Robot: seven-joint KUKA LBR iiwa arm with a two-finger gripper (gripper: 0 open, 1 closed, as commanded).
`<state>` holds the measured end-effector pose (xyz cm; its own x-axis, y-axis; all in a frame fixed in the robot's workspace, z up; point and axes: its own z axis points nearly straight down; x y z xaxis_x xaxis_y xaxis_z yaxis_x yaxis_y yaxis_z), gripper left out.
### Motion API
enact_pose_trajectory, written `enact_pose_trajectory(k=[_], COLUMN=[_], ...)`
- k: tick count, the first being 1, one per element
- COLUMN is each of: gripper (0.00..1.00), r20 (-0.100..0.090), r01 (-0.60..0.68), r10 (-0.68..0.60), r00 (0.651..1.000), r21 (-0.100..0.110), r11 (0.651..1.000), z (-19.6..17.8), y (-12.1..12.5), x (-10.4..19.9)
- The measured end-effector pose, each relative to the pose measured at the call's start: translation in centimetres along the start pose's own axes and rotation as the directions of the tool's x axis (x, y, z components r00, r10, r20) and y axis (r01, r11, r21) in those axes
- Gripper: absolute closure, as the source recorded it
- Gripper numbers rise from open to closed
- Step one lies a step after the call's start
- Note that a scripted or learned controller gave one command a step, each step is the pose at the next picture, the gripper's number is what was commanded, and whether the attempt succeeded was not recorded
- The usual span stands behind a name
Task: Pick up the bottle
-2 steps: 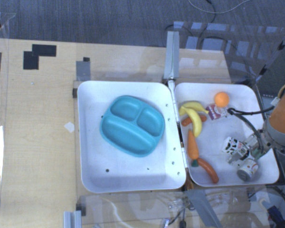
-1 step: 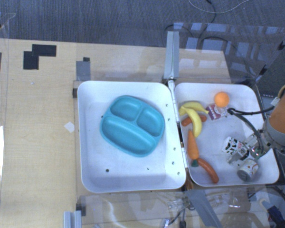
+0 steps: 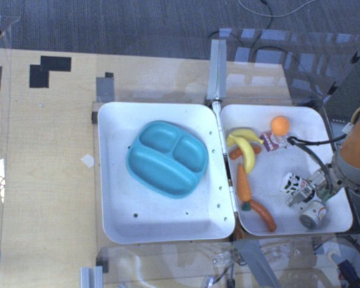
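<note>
The bottle point(image 3: 312, 215) lies on its side at lower right, in the right bin's point(image 3: 324, 120) near corner. The end effector point(image 3: 305, 195) sits low just above it, positioned to grasp; finger state cannot be determined. Farther up: carrot point(image 3: 244, 185), banana point(image 3: 246, 146), orange ball point(image 3: 279, 125).

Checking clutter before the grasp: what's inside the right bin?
The right white bin holds a yellow banana, orange ball, orange carrot, reddish sausage, a small dark-red packet and the claw. Whatever lies under the claw is covered.
</note>
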<state>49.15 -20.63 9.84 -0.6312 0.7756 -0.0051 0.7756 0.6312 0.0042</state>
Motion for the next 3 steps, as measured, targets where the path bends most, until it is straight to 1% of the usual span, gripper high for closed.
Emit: enact_pose_trajectory(k=[3], gripper=[0.0], r20=[0.0], r01=[0.0], r10=[0.0], r00=[1.0], r21=[0.0], r11=[1.0], z=[0.0], y=[0.0], x=[0.0])
